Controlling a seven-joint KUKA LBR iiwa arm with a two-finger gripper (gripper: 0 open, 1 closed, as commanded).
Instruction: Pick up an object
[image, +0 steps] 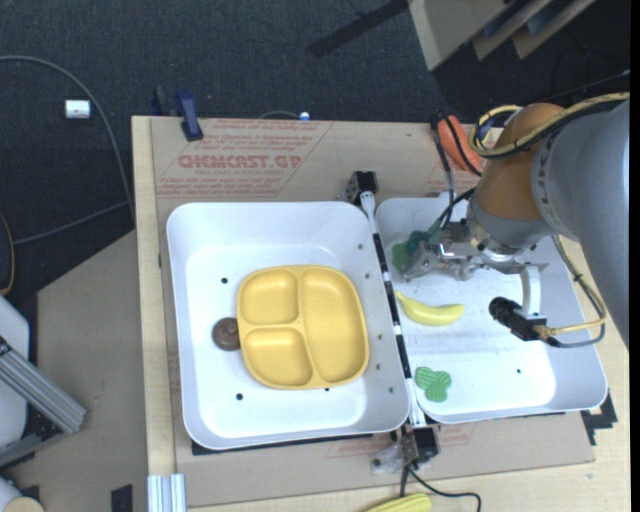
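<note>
I see my gripper (432, 256) low in the right bin (565, 375), its finger state beyond what I can tell, with the banana (430, 311) lying just near of it, long axis running left-right.

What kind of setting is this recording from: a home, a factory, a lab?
Most likely a robotics lab test bench. Two white bins sit side by side on a plain board holding toy-like items, a yellow divided plate and a banana, with loose cables and a grey arm reaching in.
</note>
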